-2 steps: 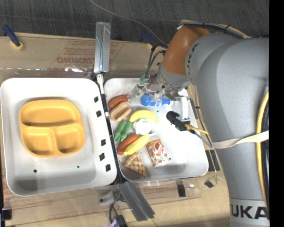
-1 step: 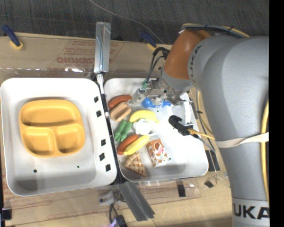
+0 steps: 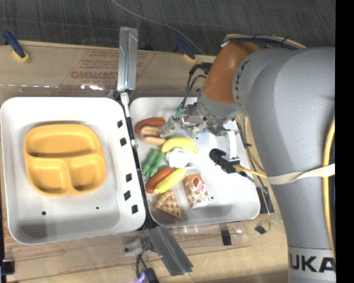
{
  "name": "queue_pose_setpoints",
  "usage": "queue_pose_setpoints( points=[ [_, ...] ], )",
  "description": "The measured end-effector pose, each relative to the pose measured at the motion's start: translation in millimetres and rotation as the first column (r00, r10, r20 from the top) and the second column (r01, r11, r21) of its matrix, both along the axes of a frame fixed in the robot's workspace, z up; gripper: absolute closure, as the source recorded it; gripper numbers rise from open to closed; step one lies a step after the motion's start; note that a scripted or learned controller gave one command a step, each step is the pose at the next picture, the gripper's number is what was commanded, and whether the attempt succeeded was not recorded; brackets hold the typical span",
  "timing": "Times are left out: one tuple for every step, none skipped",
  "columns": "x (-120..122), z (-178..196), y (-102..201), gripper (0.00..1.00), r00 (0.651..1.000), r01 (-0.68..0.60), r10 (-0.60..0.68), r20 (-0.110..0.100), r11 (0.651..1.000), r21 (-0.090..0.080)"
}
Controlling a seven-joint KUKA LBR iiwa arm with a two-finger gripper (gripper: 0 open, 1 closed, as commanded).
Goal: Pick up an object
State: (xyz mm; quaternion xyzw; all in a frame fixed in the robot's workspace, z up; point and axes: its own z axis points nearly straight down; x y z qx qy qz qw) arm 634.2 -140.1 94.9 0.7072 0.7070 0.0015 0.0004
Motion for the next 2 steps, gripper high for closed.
queue_pose_setpoints(
  points=[
    [0.5,10.1,1.3,1.00,1.000,-0.004,0.004,-0.001,1.000,0.001],
    [21.7,112.0,41.2,1.00,0.999,0.041,-0.041,0.003,0.999,-0.001]
  ],
)
